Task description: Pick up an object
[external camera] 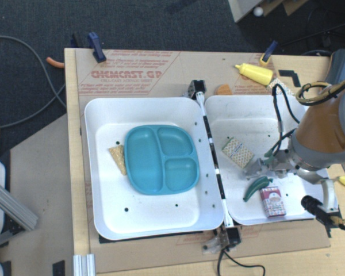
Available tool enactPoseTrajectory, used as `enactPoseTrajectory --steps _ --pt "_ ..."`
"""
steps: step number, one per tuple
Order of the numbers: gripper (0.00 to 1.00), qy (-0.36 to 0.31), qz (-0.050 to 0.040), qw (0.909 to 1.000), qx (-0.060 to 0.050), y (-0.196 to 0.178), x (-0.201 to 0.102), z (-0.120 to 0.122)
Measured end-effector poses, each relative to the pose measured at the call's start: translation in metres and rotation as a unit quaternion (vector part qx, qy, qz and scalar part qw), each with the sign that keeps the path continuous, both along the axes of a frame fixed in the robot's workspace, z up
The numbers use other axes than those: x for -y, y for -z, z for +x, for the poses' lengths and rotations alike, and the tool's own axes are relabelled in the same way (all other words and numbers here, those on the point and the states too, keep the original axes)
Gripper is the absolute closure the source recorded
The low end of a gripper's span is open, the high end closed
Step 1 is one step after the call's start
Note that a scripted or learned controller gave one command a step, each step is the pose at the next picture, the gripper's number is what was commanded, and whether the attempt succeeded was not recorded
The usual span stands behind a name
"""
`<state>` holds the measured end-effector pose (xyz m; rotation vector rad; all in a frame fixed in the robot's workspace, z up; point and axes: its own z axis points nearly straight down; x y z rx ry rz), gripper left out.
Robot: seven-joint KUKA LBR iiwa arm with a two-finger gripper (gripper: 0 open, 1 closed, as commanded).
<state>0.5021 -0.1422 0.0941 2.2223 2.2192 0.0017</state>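
Observation:
The right bin (pixel 247 111) holds three small things: a patterned white square pad (pixel 237 152), a curved green piece (pixel 256 187) and a small red box (pixel 272 202). My gripper (pixel 263 167) hangs low in this bin, just above the green piece's upper end and right of the patterned pad. The red box lies just below and to the right of it. I cannot see anything held. The arm's orange band (pixel 324 131) rises to the right.
The left bin (pixel 103 206) carries a blue divided plate (pixel 161 158), with a tan flat piece (pixel 118 156) tucked at its left edge. A yellow item (pixel 255 72) and a small orange item (pixel 222 89) lie on the bench behind the right bin. Black cables loop near the arm.

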Motion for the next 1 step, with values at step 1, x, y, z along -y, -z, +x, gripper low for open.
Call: enactPoseTrajectory --steps 1 --pt "0.00 -0.001 0.0001 1.0000 -0.001 0.0097 -0.0268 -0.0229"
